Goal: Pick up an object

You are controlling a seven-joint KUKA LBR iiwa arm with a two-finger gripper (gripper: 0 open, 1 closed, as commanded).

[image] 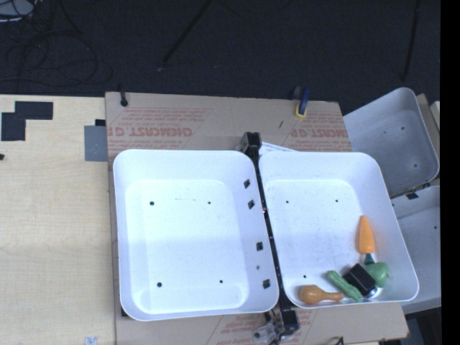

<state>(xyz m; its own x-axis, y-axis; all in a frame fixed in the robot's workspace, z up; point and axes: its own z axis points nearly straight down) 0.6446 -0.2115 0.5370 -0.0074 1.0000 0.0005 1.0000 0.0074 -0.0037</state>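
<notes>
Claw state cannot be told: how wide it is parted, and whether it has hold of anything.

All the objects lie in the right bin (pixel 323 161), bunched in its near right corner. An orange carrot-shaped piece (pixel 366 236) lies by the right wall, pointing roughly far to near, a little apart from the rest. Just near of it a green object with a rounded end (pixel 379 272) rests against the right wall. A small black block (pixel 359 279) sits beside that green object, touching or overlapping it. A long green piece (pixel 342 282) runs slantwise from the block's left side. An orange-yellow gourd-shaped object (pixel 319 294) lies against the near wall, its thin end reaching toward the long green piece.

The left bin (pixel 118 192) stands side by side with the right one, and the two rims meet along a dark seam that carries a row of small black clips (pixel 251 204). Both bins rest on a cardboard sheet (pixel 187 121) with red lettering. A blue and yellow clamp (pixel 302 103) grips its far edge. To the left is the pale wooden bench (pixel 50 228), marked with dark patches (pixel 27 118). A grey metal plate (pixel 392 131) stands beyond the right bin's far right corner.
</notes>
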